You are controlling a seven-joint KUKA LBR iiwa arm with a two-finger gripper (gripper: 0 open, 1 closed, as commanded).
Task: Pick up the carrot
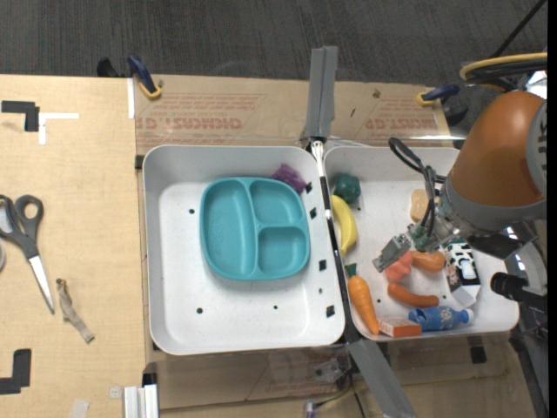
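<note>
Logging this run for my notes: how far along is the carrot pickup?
Nothing looks done yet: the long orange carrot lies on the floor of the right white bin, near its left wall, below the yellow banana. The hand is low over other toys to the carrot's right. Reaching, gripping and lifting remain.

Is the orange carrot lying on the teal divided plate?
No, the orange carrot lies in the right white bin, while the teal divided plate sits in the left bin.

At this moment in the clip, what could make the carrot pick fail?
The two-finger gripper hovers over small orange-red pieces, while the long orange carrot lies apart, near the right white bin's left wall. It may grab the wrong item. That wall and the nearby yellow banana could also crowd a grasp.
</note>
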